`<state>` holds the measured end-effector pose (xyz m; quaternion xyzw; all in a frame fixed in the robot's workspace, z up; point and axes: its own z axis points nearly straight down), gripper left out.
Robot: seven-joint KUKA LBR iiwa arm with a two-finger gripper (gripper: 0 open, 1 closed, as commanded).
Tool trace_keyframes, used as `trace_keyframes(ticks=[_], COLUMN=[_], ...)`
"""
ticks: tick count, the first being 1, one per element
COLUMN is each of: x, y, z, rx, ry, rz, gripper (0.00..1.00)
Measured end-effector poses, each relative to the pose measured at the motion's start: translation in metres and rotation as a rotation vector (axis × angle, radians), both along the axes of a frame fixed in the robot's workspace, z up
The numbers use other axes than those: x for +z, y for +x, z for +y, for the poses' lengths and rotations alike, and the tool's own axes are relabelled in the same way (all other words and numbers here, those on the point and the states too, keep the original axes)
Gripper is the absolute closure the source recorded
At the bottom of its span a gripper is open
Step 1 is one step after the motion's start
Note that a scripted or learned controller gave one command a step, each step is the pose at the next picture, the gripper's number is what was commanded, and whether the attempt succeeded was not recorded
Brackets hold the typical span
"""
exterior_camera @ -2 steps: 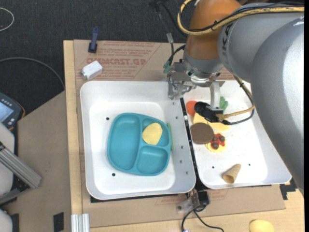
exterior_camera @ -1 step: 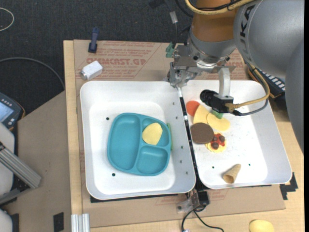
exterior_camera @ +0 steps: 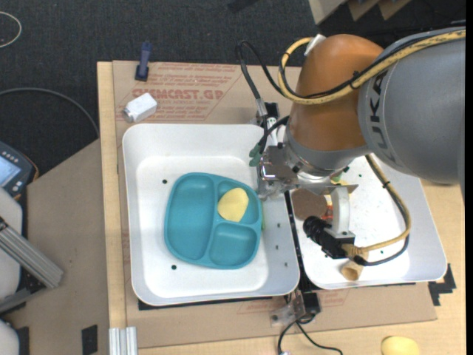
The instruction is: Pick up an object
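Note:
A blue divided plate (exterior_camera: 211, 220) lies in the left bin (exterior_camera: 148, 161), and a pale yellow lemon-like object (exterior_camera: 233, 204) rests in its upper right compartment. The arm's orange band (exterior_camera: 332, 69) and grey wrist (exterior_camera: 318, 150) hang over the divider between the bins. My gripper's metal body (exterior_camera: 272, 172) sits at the left bin's right rim, just right of the yellow object. In the right bin (exterior_camera: 414, 235), a black object (exterior_camera: 325, 239), a white piece (exterior_camera: 341, 211) and a small tan cork-like piece (exterior_camera: 350, 271) lie below the wrist.
The bins stand on a cardboard sheet (exterior_camera: 192, 87) that also bears a white block (exterior_camera: 140, 107) and a blue clip (exterior_camera: 143, 60). Cables (exterior_camera: 384, 246) loop over the right bin. A yellow object (exterior_camera: 397, 345) lies off the bench at the bottom right.

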<state>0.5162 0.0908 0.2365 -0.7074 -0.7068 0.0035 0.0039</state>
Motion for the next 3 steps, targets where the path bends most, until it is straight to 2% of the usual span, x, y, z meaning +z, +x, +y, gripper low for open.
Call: trace_keyframes(ticks=[1,2,3], x=[0.101,0.280,0.279], y=[0.097,0.102,0.101], z=[0.097,0.121,0.121], rx=[0.010,0.005,0.005], ry=[0.005,0.007,0.000], rz=[-0.028,-0.032,-0.015], gripper=[1.00,1.00,1.00])
